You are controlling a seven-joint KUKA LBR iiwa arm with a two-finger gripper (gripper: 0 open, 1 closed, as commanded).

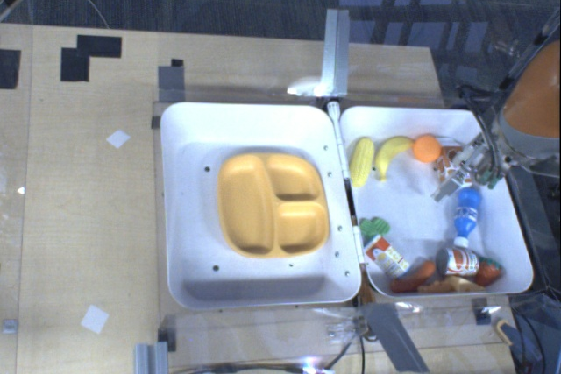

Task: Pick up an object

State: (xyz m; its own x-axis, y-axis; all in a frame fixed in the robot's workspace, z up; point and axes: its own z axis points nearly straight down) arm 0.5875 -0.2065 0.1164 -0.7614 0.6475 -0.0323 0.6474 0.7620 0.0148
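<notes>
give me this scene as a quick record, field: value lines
left bin: holds a yellow divided tray
right bin: holds corn, banana, orange, blue bottle, green item, small carton, several items along the near edge
arm: reaches in from the right, over the right bin
pincer: low in the right bin, between the orange and the blue bottle
grasp: cannot tell

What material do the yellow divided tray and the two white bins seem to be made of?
Yellow divided tray: probably moulded plastic, matte, with soft rounded compartment edges and even colour.
Left bin and right bin: likely thin plastic or coated sheet, smooth white, slightly glossy at the rims; the view leaves this open.
</notes>
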